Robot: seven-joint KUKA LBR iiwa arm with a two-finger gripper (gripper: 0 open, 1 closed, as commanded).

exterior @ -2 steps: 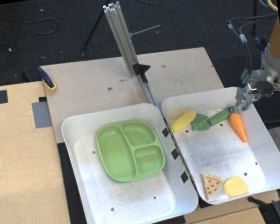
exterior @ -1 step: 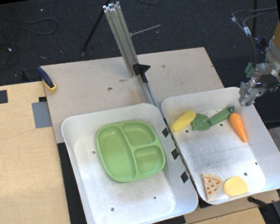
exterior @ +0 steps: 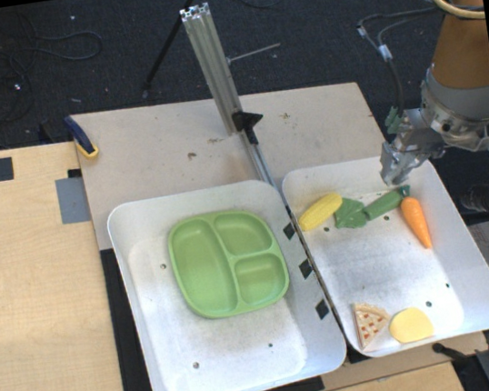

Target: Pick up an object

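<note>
The right bin (exterior: pixel 480 291) holds a yellow corn cob (exterior: pixel 320 210), a green leafy piece (exterior: pixel 368 210), an orange carrot (exterior: pixel 416 222), a pizza slice (exterior: pixel 369 323) and a yellow round piece (exterior: pixel 411 326). My gripper (exterior: pixel 394 168) hangs over the bin's far edge, just above the right end of the green piece and the top of the carrot. I see nothing held between its fingers.
The left bin (exterior: pixel 160 360) carries a green divided plate (exterior: pixel 228 262). A metal post (exterior: pixel 215 66) rises behind the bins, with a black bracket at its base. A blue and yellow tool (exterior: pixel 81 138) lies on the board at the far left.
</note>
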